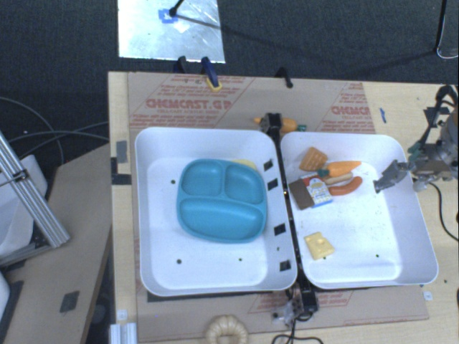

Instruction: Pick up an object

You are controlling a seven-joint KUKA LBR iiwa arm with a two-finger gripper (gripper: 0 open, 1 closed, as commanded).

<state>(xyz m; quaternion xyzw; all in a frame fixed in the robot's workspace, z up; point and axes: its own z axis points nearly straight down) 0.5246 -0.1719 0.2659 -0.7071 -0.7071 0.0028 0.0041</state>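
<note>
Objects for picking are lying in the right bin [401, 213], clustered toward its upper left: a cracker [313, 159], a carrot [341, 168], a sausage [345, 186], a small packet [313, 191], and a cheese slice [319, 246] sitting apart lower down. Left bin [154, 213] is carrying a blue divided plate [221, 200]. Gripper [384, 176] is hovering over the right bin's right edge, jaws holding nothing; whether they are parted is unclear.
</note>
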